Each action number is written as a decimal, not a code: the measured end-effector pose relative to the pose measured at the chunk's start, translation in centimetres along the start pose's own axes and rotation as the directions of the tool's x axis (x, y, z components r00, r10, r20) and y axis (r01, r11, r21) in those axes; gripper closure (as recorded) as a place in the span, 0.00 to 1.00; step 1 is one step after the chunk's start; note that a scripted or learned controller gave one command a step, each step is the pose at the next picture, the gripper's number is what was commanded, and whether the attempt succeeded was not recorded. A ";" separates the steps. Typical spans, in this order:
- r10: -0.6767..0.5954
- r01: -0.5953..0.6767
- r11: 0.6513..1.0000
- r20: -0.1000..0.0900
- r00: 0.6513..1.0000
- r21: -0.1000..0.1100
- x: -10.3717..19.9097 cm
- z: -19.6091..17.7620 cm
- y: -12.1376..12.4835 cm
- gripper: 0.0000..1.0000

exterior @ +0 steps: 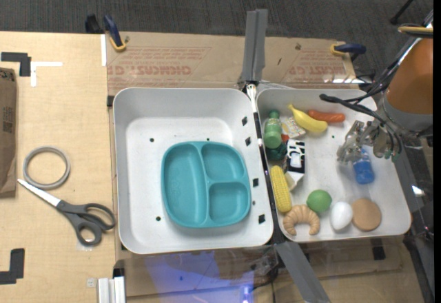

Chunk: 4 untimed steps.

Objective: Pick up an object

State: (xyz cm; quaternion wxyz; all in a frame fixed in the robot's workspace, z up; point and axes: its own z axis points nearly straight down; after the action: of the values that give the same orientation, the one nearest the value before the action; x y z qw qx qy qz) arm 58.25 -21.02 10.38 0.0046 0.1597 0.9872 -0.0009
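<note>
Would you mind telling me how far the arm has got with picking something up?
Nothing looks lifted yet. The tool is in the right bin, just above a small blue object; I cannot tell whether it grips it. The banana, corn, egg and green ball lie untouched. Grasping and lifting remain.

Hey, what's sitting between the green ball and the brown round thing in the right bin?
In the camera view, a white egg lies between the green ball and the brown round thing, along the right bin's near edge.

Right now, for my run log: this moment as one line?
stage: reach | claw: above right bin, beside blue object | held: nothing seen | teal tray: left bin
</note>
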 end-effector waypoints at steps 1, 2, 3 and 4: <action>0.320 -0.320 0.947 -0.010 0.947 0.003 8.7 1.2 -0.7 1.00; 0.395 -0.395 0.919 -0.007 0.919 0.003 7.7 1.1 9.1 1.00; 0.394 -0.394 0.919 -0.007 0.919 0.004 7.7 1.1 9.1 0.00; 0.362 -0.362 0.932 -0.009 0.932 0.003 12.3 1.1 5.2 0.00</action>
State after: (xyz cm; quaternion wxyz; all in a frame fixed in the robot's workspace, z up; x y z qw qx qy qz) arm 48.28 -12.20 9.17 0.0000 0.3388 0.9409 -0.0001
